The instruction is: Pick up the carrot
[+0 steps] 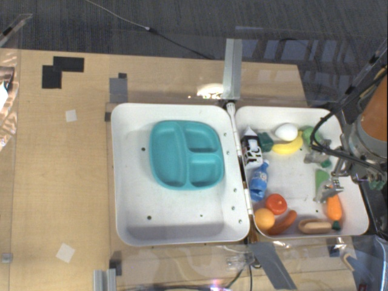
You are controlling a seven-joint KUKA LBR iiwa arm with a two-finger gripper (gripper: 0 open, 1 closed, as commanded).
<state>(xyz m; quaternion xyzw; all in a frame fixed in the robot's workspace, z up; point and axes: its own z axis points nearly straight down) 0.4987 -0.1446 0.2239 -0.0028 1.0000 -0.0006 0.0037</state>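
Camera view, from above at a slant: wooden desk (54,180) bearing two shallow white bins side by side. Left bin (130,223) holding a teal divided plate (185,154), three compartments, roughly centred and lying flat. Right bin (291,174) crowded with toy food and small packs. Along its left wall, a black-and-white carton (251,151) and, just below, a blue bottle (258,180) lying on its side. Near the top, a white egg (286,131) touching a yellow banana (287,147) beneath it, with a small dark green block (265,142) beside them. Toward the bottom left corner, an orange fruit (264,217), a red tomato (276,204) and a reddish-brown sausage (284,222), all close together and touching. Tan bread roll (315,226) along the bottom edge.

Carrot (333,208) in the lower right part of the right bin, orange body upright-ish with green top (321,180) stretching upward, just above the bread roll's right end.

Grey arm entering from the right, orange band (374,120) at the frame edge. Pincer (330,173) low over the right bin, right at the carrot's green top; open or closed, cannot tell, the metal parts and cables too tangled to read. Carrot body lying on the bin floor.
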